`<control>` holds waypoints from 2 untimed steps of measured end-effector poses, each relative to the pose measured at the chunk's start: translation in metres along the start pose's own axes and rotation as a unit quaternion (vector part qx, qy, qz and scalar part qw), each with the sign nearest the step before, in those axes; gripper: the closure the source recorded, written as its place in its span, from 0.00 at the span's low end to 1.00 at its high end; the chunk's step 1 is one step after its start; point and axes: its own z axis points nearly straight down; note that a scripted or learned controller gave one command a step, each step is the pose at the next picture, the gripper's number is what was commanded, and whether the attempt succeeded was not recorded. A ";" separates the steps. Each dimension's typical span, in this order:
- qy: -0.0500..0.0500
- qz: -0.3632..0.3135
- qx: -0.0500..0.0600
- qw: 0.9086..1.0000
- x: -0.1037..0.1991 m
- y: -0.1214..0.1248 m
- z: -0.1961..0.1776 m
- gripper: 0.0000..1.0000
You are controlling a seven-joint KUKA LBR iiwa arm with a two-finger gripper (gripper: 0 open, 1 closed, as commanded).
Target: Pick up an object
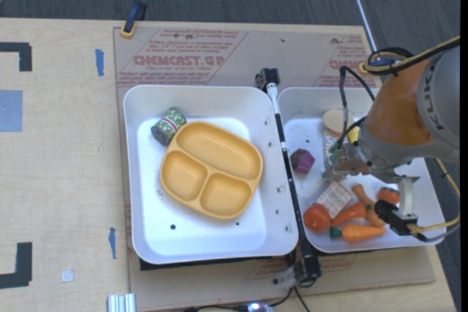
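Note:
My gripper (338,170) hangs low in the right bin (307,129), under the orange band of the arm. Directly below it in the picture lies a white packet (336,196). A purple block (302,160) rests just to its left. A red tomato (316,218) and several orange carrots (360,232) crowd the bin's near end. Behind the gripper a tan disc (334,119) peeks out, partly covered by the arm. Nothing visible is lifted off the bin floor.
In the left bin (139,179) a yellow divided plate (210,169) lies flat, with a small green-and-grey can (168,125) at its far left corner. A black bar (281,150) runs along the wall between the bins. Cables trail from the arm over the right bin.

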 end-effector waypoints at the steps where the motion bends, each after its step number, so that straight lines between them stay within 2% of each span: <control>1: 0.000 0.000 0.000 1.000 0.000 0.000 0.000 0.00; 2: 0.000 -0.001 0.003 1.000 0.003 0.029 0.011 0.00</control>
